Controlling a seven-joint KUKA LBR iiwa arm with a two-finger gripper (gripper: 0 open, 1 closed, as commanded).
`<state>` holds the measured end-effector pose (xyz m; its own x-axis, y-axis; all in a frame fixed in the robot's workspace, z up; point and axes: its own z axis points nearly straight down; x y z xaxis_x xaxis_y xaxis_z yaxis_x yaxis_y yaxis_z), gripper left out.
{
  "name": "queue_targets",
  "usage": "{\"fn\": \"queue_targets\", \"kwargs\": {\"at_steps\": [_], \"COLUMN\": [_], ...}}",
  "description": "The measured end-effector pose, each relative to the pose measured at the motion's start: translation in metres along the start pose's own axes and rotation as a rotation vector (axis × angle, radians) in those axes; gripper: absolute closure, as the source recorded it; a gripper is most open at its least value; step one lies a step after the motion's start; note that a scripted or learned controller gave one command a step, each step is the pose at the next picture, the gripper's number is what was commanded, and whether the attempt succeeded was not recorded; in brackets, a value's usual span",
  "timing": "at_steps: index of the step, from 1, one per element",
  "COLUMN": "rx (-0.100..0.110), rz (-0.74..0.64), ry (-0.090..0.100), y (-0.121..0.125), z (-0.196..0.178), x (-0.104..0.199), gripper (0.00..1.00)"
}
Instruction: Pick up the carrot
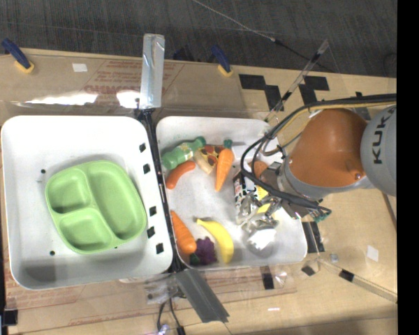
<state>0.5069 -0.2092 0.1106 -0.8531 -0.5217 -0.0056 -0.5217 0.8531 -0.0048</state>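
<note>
Camera view: near edge of right bin (293, 257) held banana (220, 237), grapes (204, 251) and an orange vegetable (182, 234). Gripper (251, 208) hovered mid-bin, right of these; jaw state unclear, cannot tell. Farther back, carrot (224, 167) lay just left of gripper, apart from it. Likely light, rigid, slick plastic; grip across mid-body.

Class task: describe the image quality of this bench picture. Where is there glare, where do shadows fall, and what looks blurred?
Camera view: glare on the metal bracket above the bins and on clear film left of it; soft shadow in the left bin's lower corner; the end effector reads as a blurred tangle of wires, its state unclear; the carrot and green tray stay fairly sharp.
</note>
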Motion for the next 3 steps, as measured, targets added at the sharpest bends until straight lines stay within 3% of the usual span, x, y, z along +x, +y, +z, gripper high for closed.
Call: {"fn": "queue_targets", "kwargs": {"at_steps": [1,2,3], "rx": [-0.005,-0.011,-0.011], "rz": [-0.256,-0.1,-0.099], "ry": [0.003,0.009,0.009], "y": [-0.033,-0.0313,-0.0313], "z": [0.0184,0.0193,0.0193], "x": [-0.0531,-0.0497,-0.0498], "gripper": [1.0,1.0,0.0]}}
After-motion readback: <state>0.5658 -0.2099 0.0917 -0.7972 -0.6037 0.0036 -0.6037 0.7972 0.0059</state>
